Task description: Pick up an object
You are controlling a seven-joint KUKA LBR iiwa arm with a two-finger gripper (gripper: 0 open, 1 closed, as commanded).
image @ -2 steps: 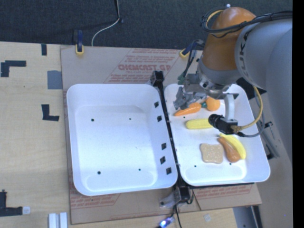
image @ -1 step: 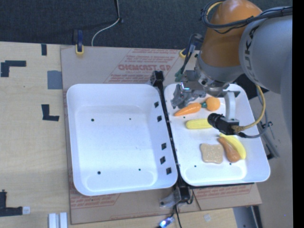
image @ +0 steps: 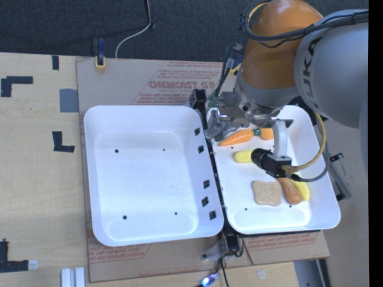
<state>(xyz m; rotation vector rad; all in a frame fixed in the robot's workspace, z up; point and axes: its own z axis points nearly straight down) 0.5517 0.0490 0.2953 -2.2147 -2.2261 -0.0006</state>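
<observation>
One orange carrot (image: 236, 138) w/ green tip – right bin (image: 323, 217), just below tool (image: 230, 119) – tool's grip state unclear.

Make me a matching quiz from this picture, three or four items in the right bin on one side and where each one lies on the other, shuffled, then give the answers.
Column one:
1. carrot
2. small yellow piece
3. bread slice
4. hot dog

Column two:
A. just below the carrot
B. at the bin's near right, beside the bread
C. at the far end, by the divider, under the tool
D. near end, left of the hot dog

Pairs: 1-C, 2-A, 3-D, 4-B
</observation>
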